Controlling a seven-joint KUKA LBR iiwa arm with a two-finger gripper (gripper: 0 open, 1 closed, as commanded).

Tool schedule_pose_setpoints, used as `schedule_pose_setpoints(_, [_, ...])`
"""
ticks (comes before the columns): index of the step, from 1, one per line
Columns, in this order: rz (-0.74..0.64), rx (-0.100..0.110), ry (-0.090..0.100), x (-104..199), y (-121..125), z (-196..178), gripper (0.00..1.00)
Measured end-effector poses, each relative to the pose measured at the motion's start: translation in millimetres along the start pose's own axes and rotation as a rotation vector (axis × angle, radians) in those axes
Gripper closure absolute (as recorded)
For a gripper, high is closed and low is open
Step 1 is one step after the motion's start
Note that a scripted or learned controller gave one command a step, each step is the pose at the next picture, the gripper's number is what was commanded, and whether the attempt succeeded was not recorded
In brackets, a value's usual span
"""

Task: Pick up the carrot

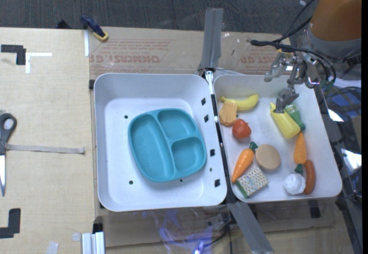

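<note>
Nearest, lower centre-right: carrot, lying slanted in right bin, cracker packet touching its tip. Hand: upper right, over yellow pepper; opening cannot be told. Approach advised from above, fingers set across the carrot's middle, away from the packet.

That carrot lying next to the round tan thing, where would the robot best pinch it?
Probably across the thick orange middle of the carrot, coming straight down from above. It lies flat and slanted, leaves up, with the round tan piece and checkered block close by, so the fingers should straddle its narrow width.
</note>
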State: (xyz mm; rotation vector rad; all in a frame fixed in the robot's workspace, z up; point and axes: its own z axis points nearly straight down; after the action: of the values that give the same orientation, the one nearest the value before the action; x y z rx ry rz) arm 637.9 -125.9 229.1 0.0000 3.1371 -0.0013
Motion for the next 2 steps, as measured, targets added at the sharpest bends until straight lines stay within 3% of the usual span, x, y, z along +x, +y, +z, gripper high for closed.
schedule_pose_setpoints(1, [0.155,0.0,0.002,108.1,-25.1,57.1,0.0])
schedule_pose_setpoints(2, [0.356,0.001,0.002,114.1,-83.3,136.1,0.0])
